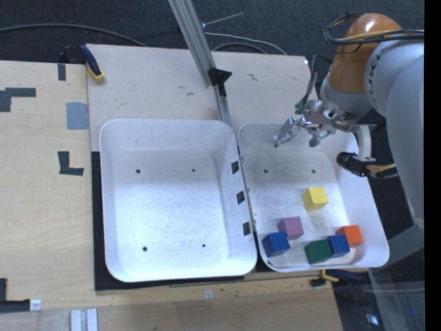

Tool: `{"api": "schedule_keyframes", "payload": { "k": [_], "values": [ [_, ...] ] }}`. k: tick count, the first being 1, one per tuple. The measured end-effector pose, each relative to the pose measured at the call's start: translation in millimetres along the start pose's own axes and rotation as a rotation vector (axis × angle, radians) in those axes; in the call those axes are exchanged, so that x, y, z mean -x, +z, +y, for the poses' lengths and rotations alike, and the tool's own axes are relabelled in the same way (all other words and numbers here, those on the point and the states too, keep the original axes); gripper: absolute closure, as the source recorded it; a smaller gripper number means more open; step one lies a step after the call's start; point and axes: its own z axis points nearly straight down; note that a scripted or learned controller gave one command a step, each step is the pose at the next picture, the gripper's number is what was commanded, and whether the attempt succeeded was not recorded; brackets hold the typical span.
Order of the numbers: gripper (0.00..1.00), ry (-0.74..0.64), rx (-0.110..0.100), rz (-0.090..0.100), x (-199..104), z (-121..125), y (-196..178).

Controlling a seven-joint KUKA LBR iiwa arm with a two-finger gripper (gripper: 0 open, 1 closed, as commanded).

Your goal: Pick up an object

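Observation:
My gripper [298, 138] hangs over the far end of the right bin [262, 158], its two fingers spread open with nothing between them. Well toward the near end of that bin lie the blocks: a yellow block [316, 198], a pink block [291, 227], a blue block [275, 243], a green block [318, 252], a second blue block [338, 245] and an orange block [352, 235]. The gripper is clear of all of them, with the yellow block the closest.
The left bin [110, 185] stands beside the right one, their rims touching. A slanted metal rail [196, 36] crosses the bench behind the bins. The grey arm [393, 81] fills the upper right.

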Motion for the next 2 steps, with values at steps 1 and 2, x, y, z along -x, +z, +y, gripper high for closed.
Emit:
{"api": "schedule_keyframes", "payload": {
  "k": [1, 2],
  "values": [
    [0.0, -0.006, 0.013, 0.003, -51.5, -29.4, -77.4],
    [0.0, 0.001, 0.001, -0.001, -9.8, -24.1, 7.1]
  ]
}}
